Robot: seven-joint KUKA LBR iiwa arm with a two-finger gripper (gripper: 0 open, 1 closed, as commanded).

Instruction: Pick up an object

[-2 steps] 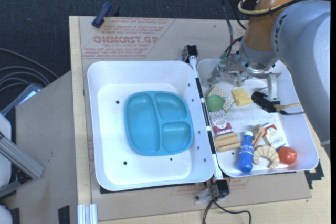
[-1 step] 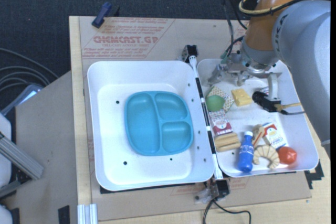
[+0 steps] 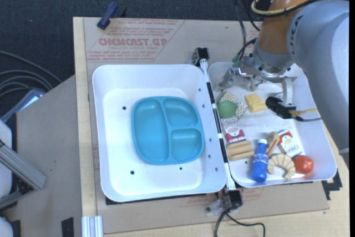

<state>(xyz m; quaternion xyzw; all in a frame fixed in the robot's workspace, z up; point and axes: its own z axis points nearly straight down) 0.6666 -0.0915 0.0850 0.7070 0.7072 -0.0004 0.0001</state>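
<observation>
Closest to the camera, along the right bin's (image 3: 327, 166) near edge, lie a blue bottle (image 3: 259, 161), a croissant (image 3: 284, 164) and a red tomato (image 3: 303, 164), crowded together as if tipped in loosely. Farther back sit a green ball (image 3: 227, 108) and a yellow block (image 3: 254, 102). The gripper (image 3: 250, 79) hangs over the bin's far end, nothing seen between its fingers; their spread cannot be told from here. Likely the nearest target, the yellow block lies just beside it, long axis running left-far to right-near. A blue plate (image 3: 167, 129) sits centred in the left bin (image 3: 105, 119).
</observation>
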